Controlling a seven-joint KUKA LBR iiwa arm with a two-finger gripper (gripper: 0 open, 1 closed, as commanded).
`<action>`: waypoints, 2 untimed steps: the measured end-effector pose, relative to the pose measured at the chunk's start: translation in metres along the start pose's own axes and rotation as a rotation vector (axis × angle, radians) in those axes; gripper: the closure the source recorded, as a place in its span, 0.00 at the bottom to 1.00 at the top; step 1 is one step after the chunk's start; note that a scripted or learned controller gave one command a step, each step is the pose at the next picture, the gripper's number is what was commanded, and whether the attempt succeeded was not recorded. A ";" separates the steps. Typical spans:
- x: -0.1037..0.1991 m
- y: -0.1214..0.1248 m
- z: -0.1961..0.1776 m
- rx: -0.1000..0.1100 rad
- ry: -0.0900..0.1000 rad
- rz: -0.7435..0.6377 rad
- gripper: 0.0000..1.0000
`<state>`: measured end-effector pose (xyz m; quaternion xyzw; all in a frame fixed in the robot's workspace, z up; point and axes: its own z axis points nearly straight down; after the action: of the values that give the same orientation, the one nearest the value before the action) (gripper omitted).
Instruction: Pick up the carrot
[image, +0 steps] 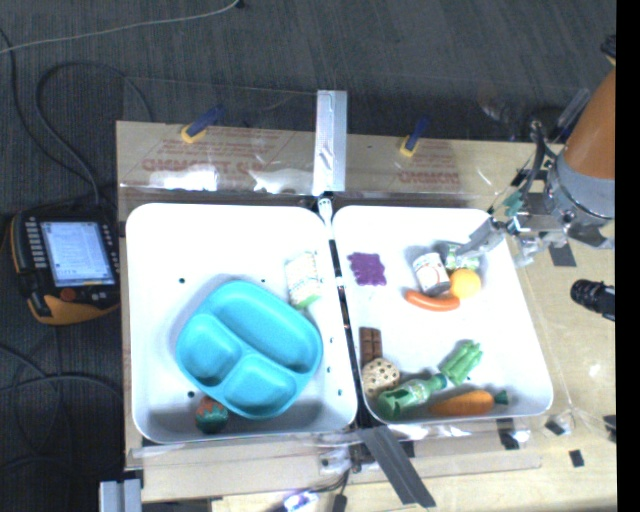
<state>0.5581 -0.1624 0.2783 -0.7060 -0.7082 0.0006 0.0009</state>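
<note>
Gripper (462, 250) low over right bin (535, 330), by the can (430, 271).
You can't tell finger state here. Carrot (462, 403) lies at bin's front edge, apart from gripper, w/ green veg (420, 388) alongside.

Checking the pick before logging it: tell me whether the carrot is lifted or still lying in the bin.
Still lying in the bin. The carrot rests flat at the right bin's front wall, far from the pincer.

Both white bins (150, 300) look like smooth, glossy plastic. The blue divided tray (250, 350) in the left bin is matt plastic. The carrot (462, 403) at lower right looks smooth, faintly shiny plastic. The bench (560, 330) looks like pale wood.
</note>
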 end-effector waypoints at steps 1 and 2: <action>-0.044 0.023 0.072 0.001 -0.002 -0.001 0.00; -0.052 0.053 0.173 -0.010 0.004 -0.035 0.00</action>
<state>0.6114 -0.2136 0.1048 -0.6937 -0.7203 -0.0044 -0.0012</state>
